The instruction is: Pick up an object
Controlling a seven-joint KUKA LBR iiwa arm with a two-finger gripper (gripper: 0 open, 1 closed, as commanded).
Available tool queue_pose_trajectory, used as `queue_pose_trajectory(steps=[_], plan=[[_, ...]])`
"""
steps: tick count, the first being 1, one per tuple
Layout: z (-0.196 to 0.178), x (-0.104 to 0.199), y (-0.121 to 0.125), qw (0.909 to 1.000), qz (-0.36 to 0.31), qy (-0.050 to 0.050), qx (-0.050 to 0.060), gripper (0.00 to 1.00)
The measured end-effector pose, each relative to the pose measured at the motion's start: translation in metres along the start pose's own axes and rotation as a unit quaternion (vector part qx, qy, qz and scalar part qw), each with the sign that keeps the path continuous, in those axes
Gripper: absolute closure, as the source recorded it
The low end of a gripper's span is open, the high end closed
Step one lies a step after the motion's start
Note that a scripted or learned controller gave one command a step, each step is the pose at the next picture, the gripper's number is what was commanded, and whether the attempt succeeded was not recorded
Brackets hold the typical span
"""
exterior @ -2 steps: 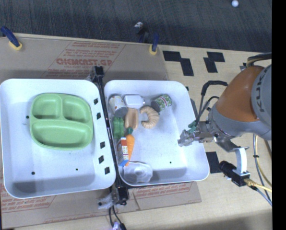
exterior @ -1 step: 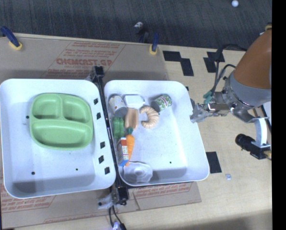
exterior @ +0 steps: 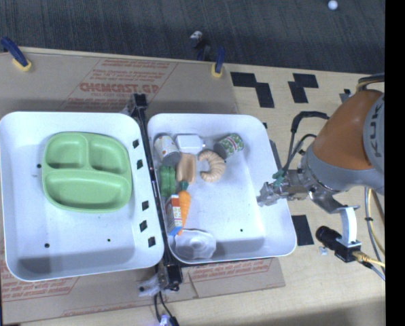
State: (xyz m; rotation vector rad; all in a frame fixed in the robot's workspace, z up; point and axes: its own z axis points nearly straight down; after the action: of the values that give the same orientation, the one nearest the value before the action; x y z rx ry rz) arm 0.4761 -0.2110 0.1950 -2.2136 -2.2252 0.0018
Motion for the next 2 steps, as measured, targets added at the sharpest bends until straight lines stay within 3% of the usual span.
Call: queue_pose_trajectory(steps=[1,2], plan=[[-0.102,0.023,0.002,1.0,0.0,-0.003,-0.005,1.0],[-0.005,0.074,0.001,1.0,-0.001,0.0,0.0,1.0]])
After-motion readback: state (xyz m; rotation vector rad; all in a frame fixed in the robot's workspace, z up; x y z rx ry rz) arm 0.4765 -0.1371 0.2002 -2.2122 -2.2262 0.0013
